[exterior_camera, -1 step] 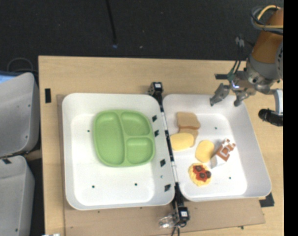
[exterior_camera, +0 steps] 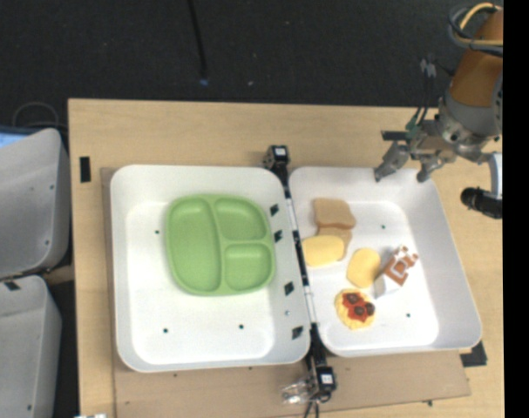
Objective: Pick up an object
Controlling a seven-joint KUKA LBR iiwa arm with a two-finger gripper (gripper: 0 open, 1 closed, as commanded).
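Gripper hangs over the far right corner of the right bin, its 2 fingers spread wide with nothing between them. Above it the wrist shows the orange band of the arm, which enters from the right.

All the loose objects lie lower in the view than the gripper and mostly to its left, in the same bin. Nearest is a brown bread slice, below and left of the fingertips. Just under the bread, touching it, lies a pale yellow block. A yellow oval piece sits almost straight below the gripper, well apart from it, and just beside that oval on its right is a small red and white item, too small to identify. Lowest is a round yellow piece with red and dark topping.

Far to the gripper's left, the left bin holds a green tray with 3 compartments, lying flat.
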